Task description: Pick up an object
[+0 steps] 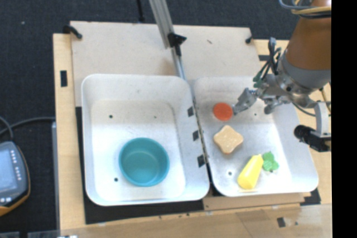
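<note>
- A pale wooden bench [64, 120] is standing on dark carpet, bearing two shallow white bins side by side, with a slanted aluminium post [159, 5] rising behind them.
- The left white bin [100, 92] is holding a round teal plastic bowl [144, 161] near its front.
- The right white bin [295, 164] is holding four things: a small round orange-red piece [222, 111], a tan lobed biscuit-shaped block [227, 139], a yellow oblong piece [250, 171] and a small green leafy piece [270, 162] touching the yellow one.
- The grey arm with its orange band [309, 36] is reaching in from the right over the right bin.
- The two-finger gripper [254, 104] is hanging with fingers spread apart, grasping nothing; one fingertip is sitting just beside the orange-red piece, the other well to its right.
</note>
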You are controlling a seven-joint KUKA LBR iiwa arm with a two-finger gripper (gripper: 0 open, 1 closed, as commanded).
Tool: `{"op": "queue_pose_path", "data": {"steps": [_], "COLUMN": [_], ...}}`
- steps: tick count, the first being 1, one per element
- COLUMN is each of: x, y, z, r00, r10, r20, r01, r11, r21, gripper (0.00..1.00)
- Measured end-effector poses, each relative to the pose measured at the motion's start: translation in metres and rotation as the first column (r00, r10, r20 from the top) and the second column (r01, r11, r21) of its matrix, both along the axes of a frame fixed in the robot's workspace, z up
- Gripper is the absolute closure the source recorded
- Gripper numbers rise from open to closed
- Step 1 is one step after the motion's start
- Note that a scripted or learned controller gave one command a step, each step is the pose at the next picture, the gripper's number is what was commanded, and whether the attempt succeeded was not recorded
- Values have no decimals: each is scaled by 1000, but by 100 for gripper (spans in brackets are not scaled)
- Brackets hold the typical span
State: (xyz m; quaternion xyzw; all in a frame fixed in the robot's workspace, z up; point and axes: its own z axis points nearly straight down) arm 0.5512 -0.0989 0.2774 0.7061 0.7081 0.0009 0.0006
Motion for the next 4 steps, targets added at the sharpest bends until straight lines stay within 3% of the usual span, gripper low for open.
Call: {"op": "queue_pose_path", "data": {"steps": [1, 4], "x": [0, 1], "y": [0, -11], "z": [0, -147], "r00": [1000, 1000], "r10": [-1, -5], "r20": [1, -6], "r01": [1, 5], "r11": [1000, 1000], "r21": [0, -1], "gripper": [0, 0]}}
